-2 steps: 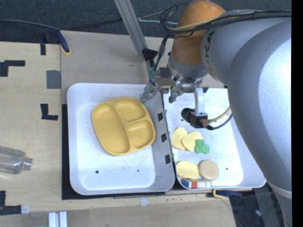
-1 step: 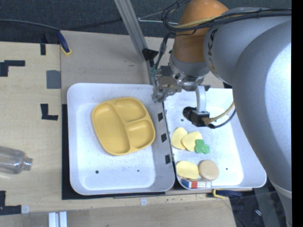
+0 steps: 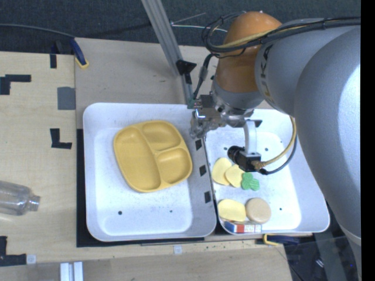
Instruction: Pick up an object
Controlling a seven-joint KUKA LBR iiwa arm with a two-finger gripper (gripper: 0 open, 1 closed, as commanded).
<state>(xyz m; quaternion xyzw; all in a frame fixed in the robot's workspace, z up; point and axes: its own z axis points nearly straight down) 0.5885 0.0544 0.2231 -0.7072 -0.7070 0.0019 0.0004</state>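
At the far left a clear plastic bottle (image 3: 14, 198) lies on its side on the pale desk (image 3: 41, 163), well apart from both bins. The left bin (image 3: 146, 215) holds a yellow divided plate (image 3: 152, 155), lying flat in the bin's upper half with its three compartments facing up. The tool (image 3: 201, 122) sits low at the wall where the two bins meet, just beside the plate's upper right corner. Whether it touches the plate, and whether it is wide or narrow, cannot be told from this angle, and nothing can be seen held in it.

In the right bin (image 3: 296, 201) the small things are gathered in the left half. Two pale yellow slices (image 3: 222, 171) overlap near the middle, with a small green piece (image 3: 251, 182) touching their right edge. Below them a thicker yellow piece (image 3: 231, 209) lies just beside a tan round piece (image 3: 258, 210). A small red, white and blue thing (image 3: 242, 228) lies against the bin's near wall under those two.

The grey arm (image 3: 319, 92), with its orange band (image 3: 246, 45), reaches in from the right above the right bin
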